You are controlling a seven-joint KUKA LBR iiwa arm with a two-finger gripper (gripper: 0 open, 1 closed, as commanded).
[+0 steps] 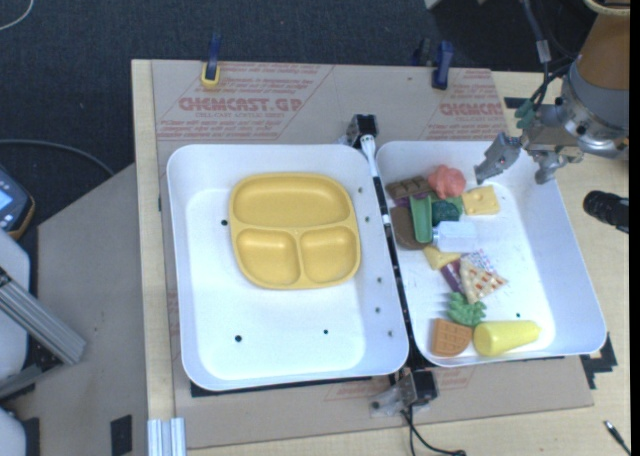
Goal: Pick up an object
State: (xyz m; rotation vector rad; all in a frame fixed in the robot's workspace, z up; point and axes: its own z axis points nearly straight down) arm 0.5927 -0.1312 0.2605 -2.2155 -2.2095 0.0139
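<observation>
The right bin [565, 244] holds a heap of toy foods: a pink piece [448, 181], a yellow cheese block [481, 201], a green piece [421, 216] on a brown one [403, 227], a white piece [461, 236], a pizza slice [481, 281], a waffle-like piece [451, 336] and a yellow fruit [506, 336]. My gripper [521, 164] hangs over the bin's back right part, just right of and above the cheese block. Its fingers [497, 158] stand open with nothing between them.
The left bin [190, 274] carries a yellow three-compartment plate [295, 228]. Blue clamps [441, 66] hold the cardboard at the back edge. A black clip [361, 128] sits where the two bins meet. Cables run near the front edge [415, 399].
</observation>
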